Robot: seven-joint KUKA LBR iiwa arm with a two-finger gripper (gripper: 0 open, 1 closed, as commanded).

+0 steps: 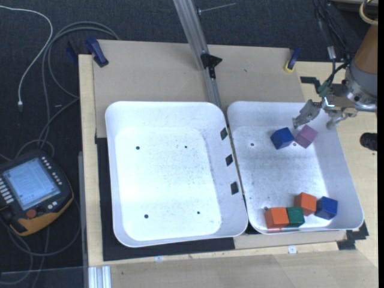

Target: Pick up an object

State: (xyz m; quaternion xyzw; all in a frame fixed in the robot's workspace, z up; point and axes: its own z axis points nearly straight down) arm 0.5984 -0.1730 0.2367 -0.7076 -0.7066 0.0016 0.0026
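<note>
Hand (318,117) spread wide over the right bin (351,179), holding nothing — purple cube (306,135) just below it, blue cube (281,138) alongside. Best drop straight down, centre on purple, avoid nudging blue w/ a finger.

Two bins (165,116), white plastic, smooth with a faint sheen, speckled dark. Bench top (156,71), matt tan board. Blocks, solid-coloured and matt: blue (281,138), purple (306,135), orange (276,216), green (295,216). Slanted rail (189,17), brushed silvery metal. Gripper (318,114), dull grey metal.
</note>
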